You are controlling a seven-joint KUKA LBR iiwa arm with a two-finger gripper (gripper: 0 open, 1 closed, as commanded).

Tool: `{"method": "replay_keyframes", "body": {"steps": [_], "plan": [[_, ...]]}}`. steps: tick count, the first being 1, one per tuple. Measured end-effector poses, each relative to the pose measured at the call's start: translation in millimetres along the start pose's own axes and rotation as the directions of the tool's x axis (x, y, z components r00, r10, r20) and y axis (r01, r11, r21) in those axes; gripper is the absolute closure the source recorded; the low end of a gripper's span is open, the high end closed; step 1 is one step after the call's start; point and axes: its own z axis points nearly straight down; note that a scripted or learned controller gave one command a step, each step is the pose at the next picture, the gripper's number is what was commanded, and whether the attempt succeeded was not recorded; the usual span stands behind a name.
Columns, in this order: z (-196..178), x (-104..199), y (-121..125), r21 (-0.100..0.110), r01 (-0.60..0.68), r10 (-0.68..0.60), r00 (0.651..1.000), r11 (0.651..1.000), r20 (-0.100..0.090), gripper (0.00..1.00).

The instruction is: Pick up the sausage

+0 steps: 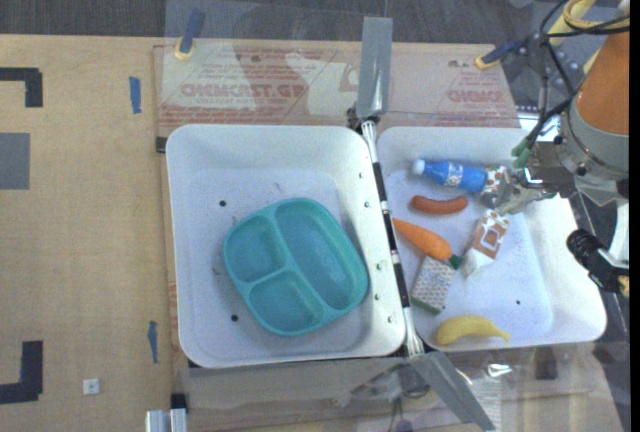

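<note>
The sausage (440, 204) is a short reddish-orange link lying flat in the right bin (560, 305), near its back left. Just behind it lies a small blue bottle (452, 174) with a white cap. My gripper (507, 190) hangs over the right bin, to the right of the sausage and beside the bottle's base, a short way from the sausage. Nothing of the sausage sits in the gripper. The arm's orange band (605, 95) shows at the right edge.
Also in the right bin are an orange carrot (422, 240), a white and orange packet (486, 242), a speckled green block (432, 285) and a yellow banana (470, 328). The left bin (200, 170) holds a teal divided plate (294, 265).
</note>
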Motion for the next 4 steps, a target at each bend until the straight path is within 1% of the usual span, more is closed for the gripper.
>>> {"method": "replay_keyframes", "body": {"steps": [2, 3, 4], "plan": [[-19.8, -2.3, 1.7, -0.006, -0.005, 0.005, 1.0, 1.0, 0.002, 1.0], [94.5, -15.5, 46.7, 0.006, -0.183, 0.183, 0.983, 0.983, 0.0, 1.0], [93.9, 10.5, 126.9, 0.003, -0.36, 0.36, 0.933, 0.933, 0.002, 1.0]]}}
